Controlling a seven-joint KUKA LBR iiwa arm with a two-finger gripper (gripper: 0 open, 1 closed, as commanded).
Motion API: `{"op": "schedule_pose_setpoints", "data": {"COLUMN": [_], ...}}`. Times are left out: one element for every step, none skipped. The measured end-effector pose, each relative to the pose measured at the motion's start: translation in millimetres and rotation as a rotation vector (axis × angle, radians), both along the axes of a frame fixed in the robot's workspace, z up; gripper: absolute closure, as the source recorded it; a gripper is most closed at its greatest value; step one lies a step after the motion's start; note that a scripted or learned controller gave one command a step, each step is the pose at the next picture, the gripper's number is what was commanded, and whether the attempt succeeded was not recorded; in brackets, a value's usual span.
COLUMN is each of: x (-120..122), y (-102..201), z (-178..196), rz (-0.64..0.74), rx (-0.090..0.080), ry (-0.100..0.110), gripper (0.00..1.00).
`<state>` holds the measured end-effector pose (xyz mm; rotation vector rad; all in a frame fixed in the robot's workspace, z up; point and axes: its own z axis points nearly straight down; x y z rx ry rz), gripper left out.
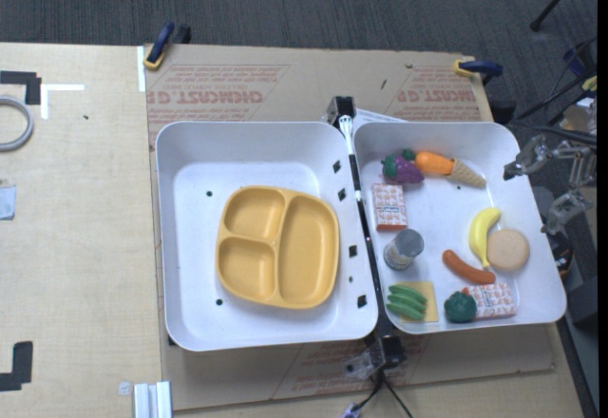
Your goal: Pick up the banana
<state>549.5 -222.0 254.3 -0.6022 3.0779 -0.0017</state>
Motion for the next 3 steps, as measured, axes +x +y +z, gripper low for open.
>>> {"op": "schedule_pose_setpoints", "data": {"x": [-11,-8,-6], "y": [2,24,25], "z": [-119,-162,-151], "rz": [0.299,0.359,0.355], "rx": [0.0,0.0,0.0], "ry": [0.003,0.002,-0.002], "gripper": [0.0,0.0,1.0]}}
